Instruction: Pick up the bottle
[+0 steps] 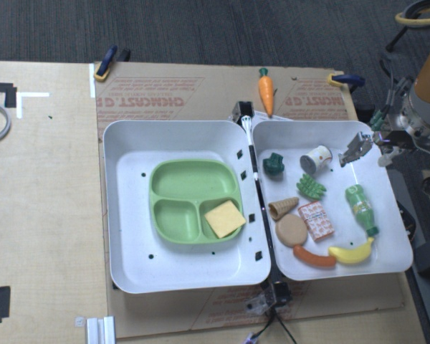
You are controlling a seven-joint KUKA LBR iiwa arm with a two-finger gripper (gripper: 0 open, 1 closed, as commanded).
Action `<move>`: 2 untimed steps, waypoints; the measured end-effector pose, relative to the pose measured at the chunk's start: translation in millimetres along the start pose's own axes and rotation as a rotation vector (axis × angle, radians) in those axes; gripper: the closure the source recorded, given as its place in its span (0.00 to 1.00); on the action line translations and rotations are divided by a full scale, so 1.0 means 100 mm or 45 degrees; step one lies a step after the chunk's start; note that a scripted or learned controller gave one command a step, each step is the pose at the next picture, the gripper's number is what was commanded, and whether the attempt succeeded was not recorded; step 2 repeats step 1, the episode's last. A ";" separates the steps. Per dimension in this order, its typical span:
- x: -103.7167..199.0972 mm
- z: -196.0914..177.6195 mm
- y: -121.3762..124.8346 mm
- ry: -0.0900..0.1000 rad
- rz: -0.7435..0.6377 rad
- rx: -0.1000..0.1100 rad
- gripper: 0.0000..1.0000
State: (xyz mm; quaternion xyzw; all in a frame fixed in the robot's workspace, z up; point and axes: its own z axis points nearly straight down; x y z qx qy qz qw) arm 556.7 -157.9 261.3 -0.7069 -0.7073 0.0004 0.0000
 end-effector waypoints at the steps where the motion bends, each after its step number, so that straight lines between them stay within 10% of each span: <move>1: 0.00 -0.09 0.00 -0.001 -0.002 -0.001 1.00; 2: 0.00 -0.09 0.00 -0.001 -0.002 -0.001 1.00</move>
